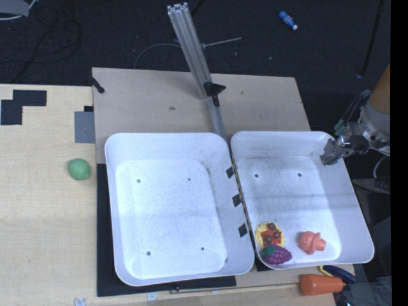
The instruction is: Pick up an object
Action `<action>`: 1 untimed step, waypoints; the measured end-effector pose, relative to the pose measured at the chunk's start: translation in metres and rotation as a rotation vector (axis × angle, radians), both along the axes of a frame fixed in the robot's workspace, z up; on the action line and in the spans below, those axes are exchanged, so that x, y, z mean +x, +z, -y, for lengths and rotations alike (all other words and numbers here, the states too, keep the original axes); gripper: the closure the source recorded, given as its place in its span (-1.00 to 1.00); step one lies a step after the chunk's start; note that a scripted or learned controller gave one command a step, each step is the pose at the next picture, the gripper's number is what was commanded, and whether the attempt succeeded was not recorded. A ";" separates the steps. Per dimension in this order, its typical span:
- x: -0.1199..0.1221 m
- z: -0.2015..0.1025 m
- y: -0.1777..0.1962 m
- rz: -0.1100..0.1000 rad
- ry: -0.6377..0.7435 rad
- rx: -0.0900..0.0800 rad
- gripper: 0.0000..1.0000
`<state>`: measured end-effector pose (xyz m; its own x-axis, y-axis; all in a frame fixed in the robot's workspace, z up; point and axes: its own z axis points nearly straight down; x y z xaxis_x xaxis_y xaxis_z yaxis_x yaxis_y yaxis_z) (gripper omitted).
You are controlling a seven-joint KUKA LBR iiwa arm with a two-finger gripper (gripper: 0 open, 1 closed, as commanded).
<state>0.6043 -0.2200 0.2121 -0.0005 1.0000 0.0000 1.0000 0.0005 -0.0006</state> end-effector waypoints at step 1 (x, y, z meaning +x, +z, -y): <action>-0.017 -0.051 0.012 0.001 0.002 0.000 1.00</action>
